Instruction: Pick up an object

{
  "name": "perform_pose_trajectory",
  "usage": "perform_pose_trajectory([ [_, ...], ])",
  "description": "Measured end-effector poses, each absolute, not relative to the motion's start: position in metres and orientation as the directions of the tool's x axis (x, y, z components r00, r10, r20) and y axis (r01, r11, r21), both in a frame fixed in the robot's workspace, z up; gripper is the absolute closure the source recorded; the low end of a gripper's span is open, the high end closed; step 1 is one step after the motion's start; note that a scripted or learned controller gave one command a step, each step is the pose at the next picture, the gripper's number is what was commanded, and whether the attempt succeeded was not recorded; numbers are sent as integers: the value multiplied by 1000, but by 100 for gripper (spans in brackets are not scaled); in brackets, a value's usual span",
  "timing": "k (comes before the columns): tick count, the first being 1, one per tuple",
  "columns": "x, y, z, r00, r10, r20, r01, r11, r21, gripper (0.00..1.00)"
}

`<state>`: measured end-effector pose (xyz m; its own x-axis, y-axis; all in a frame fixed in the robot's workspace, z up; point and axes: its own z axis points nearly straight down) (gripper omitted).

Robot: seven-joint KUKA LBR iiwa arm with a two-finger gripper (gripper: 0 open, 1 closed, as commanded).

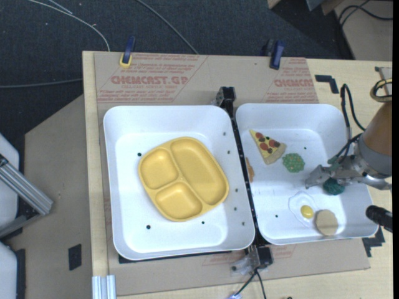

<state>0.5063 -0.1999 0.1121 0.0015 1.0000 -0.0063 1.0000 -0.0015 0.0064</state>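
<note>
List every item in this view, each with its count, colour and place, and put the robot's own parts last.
shallow white plastic bins: 2, white, side by side on the bench
yellow three-compartment plastic tray: 1, yellow, middle of the left bin
toy pizza slice: 1, tan with red spots, upper left of the right bin
green toy broccoli floret: 1, green, just right of the pizza slice
toy fried egg: 1, white with yellow yolk, lower part of the right bin
round tan toy bread roll: 1, tan, touching the egg's lower right
small dark green object: 1, dark green, right bin, under the gripper
blue clamps: 2, blue, bench's far edge
gripper: 1, grey, over the right bin
</note>
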Motion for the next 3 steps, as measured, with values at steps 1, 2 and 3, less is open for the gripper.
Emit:
perform_pose_trajectory([
  [1, 506, -199, 102, 0, 1000, -2, 1000, 0, 2, 0],
  [2, 506, -199, 111, 1, 1000, -3, 1000, -1, 4, 100],
  [3, 513, -201, 174, -1, 1000, -4, 1000, 1, 8, 100],
])
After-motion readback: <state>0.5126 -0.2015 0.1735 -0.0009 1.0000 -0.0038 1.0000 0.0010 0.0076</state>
